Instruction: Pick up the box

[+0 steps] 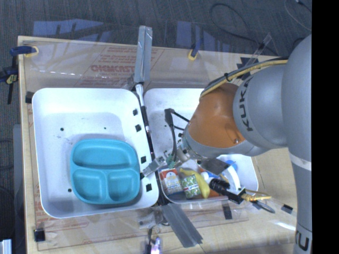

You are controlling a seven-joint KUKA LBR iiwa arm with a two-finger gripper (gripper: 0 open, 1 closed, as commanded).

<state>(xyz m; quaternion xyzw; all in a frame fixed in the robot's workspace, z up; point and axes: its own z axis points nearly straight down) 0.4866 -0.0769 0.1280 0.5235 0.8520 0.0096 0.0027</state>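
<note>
Your grey-orange KUKA arm (222, 121) hung low over the right white bin (159, 102), hiding the gripper, so can't tell its state. Small red-and-white carton box (170, 182) lay at front edge w/ clutter.

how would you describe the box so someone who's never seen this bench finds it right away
Look in the right-hand white bin, along its near edge below the grey and orange arm. The box lies at the left end of the clutter there. It is flat, red and white with a picture on its face, unlike the green packet beside it.

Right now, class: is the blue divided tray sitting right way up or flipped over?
Right way up. The blue divided tray lies flat in the left bin with its three compartments facing up; nothing shows in them.
</note>
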